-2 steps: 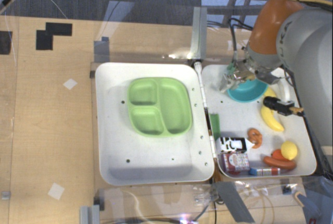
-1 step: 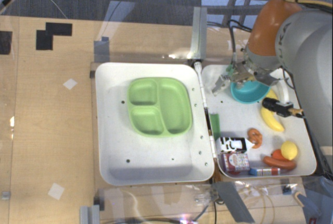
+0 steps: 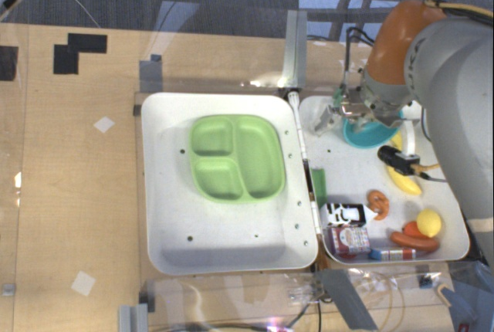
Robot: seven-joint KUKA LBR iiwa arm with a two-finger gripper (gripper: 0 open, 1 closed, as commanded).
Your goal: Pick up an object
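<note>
At the right bin's far-left corner: fingers (image 3: 327,119) hang over bare white floor of the right bin (image 3: 349,165), pointing down and to the left.
Fingers state: they look spread apart, with nothing between them; the view is small, so this reading is not firm.
Arm: grey arm (image 3: 455,83) with its orange band comes in from the right, above the bin's far side.
Teal bowl (image 3: 370,136): just right of the fingers, partly under the wrist; not gripped.
Banana (image 3: 406,182): right of the fingers and nearer the camera, beyond the bowl.
Orange piece (image 3: 377,203): nearer the camera than the fingers, slightly right, well apart from them.
Yellow fruit (image 3: 429,223): far right and near side, touching the red sausage (image 3: 415,241).
Dark red can (image 3: 349,239): straight towards the camera from the fingers, at the bin's near edge, with a black-and-white box (image 3: 345,212) just behind it.
Green flat piece (image 3: 318,187): towards the camera from the fingers, against the bin's left wall.
Left bin (image 3: 166,234): left of the fingers; holds a green divided plate (image 3: 235,157).
Table (image 3: 69,191): pale wood, carrying both bins.
</note>
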